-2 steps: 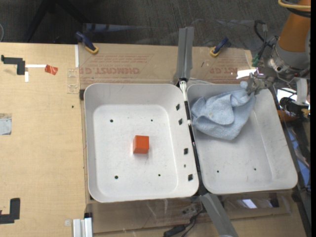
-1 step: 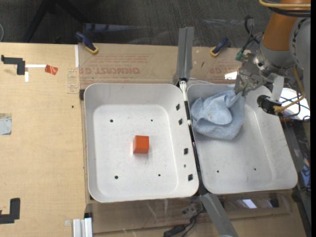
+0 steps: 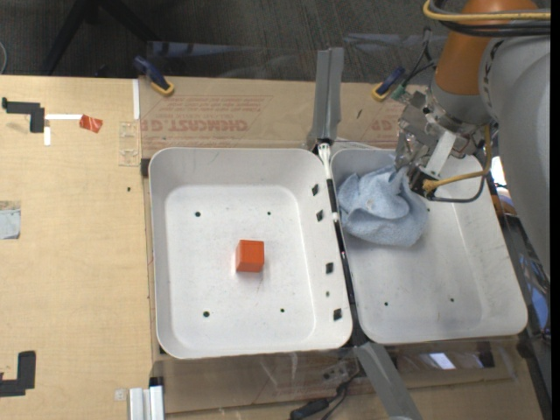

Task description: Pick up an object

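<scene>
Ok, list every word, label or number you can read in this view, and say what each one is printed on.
"CHEMCAST GP" — faint red print, upside down, on the brown protective sheet behind the two white bins; the last letters are uncertain.
A second red print on the same sheet, near the blue clamp, is too faint to read.
Nothing readable on the orange cube or blue cloth.

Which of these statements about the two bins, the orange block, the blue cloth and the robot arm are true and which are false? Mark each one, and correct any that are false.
1. The orange block lies in the left bin. True.
2. The blue cloth lies in the same bin as the block. False: it lies in the right bin, near its upper left corner.
3. The gripper is at the cloth's upper right edge. True.
4. The block rests against a bin wall. False: it sits out on the bin floor, apart from every wall.
5. The cloth is spread out flat. False: it is bunched up.
</scene>
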